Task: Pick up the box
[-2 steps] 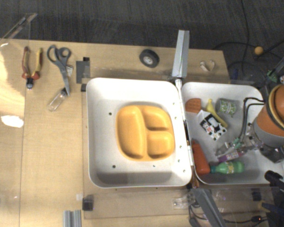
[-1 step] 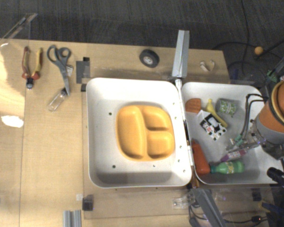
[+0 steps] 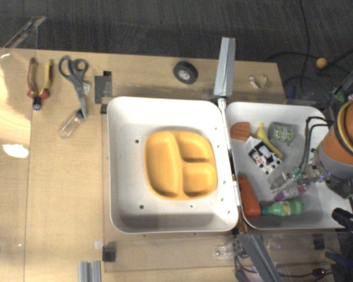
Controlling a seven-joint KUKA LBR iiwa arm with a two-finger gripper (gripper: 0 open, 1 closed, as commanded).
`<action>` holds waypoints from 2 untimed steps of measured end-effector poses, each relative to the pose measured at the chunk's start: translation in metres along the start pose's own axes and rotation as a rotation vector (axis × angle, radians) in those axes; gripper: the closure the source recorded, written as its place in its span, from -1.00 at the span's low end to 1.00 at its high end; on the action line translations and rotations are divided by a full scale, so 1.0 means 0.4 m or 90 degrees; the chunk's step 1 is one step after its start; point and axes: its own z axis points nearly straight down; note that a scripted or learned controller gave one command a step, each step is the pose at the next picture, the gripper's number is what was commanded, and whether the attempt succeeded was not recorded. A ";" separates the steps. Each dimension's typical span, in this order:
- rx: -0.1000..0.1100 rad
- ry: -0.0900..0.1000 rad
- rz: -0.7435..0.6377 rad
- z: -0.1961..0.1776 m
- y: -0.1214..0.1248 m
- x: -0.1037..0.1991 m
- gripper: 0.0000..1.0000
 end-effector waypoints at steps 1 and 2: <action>-0.004 -0.002 -0.001 -0.027 0.008 -0.001 1.00; -0.004 -0.002 -0.002 -0.027 0.008 -0.001 -1.00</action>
